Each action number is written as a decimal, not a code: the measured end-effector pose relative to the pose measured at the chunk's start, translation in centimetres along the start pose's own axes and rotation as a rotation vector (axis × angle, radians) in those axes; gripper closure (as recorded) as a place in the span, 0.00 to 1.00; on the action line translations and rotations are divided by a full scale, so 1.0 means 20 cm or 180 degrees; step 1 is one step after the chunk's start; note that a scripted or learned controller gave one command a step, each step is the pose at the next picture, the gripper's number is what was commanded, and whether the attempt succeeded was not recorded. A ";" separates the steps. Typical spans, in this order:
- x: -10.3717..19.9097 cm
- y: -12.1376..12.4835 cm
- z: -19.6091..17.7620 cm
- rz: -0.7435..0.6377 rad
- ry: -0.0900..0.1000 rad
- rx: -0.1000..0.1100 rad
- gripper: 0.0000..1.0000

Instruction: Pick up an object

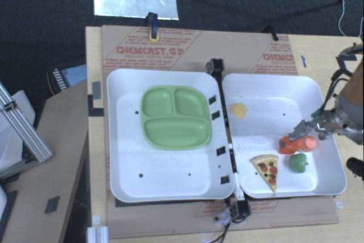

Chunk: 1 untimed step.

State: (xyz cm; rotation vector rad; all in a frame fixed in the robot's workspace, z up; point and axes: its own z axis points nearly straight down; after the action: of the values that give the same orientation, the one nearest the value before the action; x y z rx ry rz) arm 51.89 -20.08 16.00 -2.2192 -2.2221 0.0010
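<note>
Two white bins are sitting side by side: the left bin (122,179) and the right bin (267,85). One green divided plate (175,117) is lying in the left bin. Four small things are lying in the right bin: one yellow disc (238,110) at 10 o'clock, one red-orange toy (294,145) at 3 o'clock, one green toy (298,163) at 4 o'clock, and one pizza slice (267,170) at 6 o'clock.

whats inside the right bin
In the right bin: a yellow round piece, a pizza slice, a green pepper-like toy and an orange-red toy, partly covered by the gripper above it.
</note>
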 end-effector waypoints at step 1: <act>-0.03 -0.04 0.25 0.0004 -0.0009 -0.0012 0.00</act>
State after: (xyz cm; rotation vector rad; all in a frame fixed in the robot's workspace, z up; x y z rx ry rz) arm 51.05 -20.61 10.99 -2.2240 -2.2238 -0.0001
